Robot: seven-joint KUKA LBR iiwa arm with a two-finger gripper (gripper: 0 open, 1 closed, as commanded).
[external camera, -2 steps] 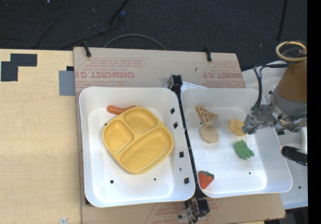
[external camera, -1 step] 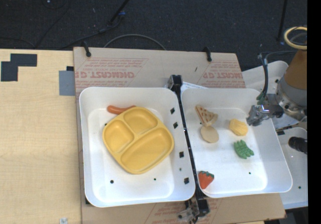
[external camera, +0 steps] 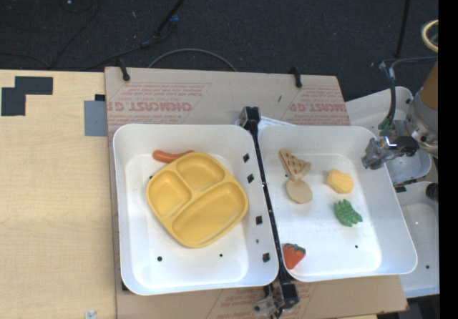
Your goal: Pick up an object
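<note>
The right bin holds a tan waffle-like wedge, a beige round piece, a yellow lump, a green leafy toy and a red strawberry-like piece near its front left corner. My gripper hangs at the right bin's right rim, right of the yellow lump and apart from every object. Its fingertips are too small and dark to make out.
The left bin holds a yellow divided plate with an orange sausage-like piece behind it. A black divider runs between the bins. Cardboard lies under them, and a wooden bench top spreads to the left.
</note>
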